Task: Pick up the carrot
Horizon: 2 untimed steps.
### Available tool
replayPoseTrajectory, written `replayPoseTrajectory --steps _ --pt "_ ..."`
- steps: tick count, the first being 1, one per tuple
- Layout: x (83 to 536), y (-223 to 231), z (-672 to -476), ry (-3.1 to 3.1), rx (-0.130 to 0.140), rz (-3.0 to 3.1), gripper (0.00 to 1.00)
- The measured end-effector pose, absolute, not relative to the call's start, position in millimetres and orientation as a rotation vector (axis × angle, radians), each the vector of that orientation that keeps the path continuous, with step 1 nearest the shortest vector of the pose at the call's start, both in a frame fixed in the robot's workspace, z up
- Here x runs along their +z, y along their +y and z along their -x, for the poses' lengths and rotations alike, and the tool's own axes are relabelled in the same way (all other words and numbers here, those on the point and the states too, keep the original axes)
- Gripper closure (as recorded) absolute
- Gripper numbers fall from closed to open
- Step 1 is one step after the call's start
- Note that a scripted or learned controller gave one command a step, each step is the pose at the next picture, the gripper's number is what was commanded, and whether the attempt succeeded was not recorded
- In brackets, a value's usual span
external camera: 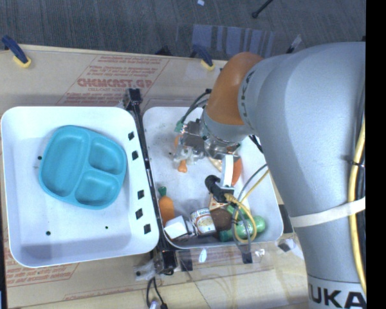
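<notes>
Nearest, below and left of the hand, by the right bin's [156, 124] left wall: carrot [166, 207], orange with green top. Just beside it, small packaged items [206, 223]. Farther up, hand [192, 148] low over the bin floor; fingers' state impossible to tell. Well left: blue divided plate [82, 166].
</notes>
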<state>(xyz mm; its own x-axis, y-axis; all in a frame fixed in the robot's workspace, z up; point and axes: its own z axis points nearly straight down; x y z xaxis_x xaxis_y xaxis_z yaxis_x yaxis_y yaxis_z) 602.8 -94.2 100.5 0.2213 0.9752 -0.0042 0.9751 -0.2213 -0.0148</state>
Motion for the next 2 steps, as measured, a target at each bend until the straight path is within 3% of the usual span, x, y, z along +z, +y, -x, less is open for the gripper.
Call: replayPoseTrajectory --steps 1,2 --pt "193.7 -22.9 -604.2 -1.468 0.006 2.772 1.00" --pt "204.2 42.5 -567.7 -0.934 0.020 2.989 1.00"
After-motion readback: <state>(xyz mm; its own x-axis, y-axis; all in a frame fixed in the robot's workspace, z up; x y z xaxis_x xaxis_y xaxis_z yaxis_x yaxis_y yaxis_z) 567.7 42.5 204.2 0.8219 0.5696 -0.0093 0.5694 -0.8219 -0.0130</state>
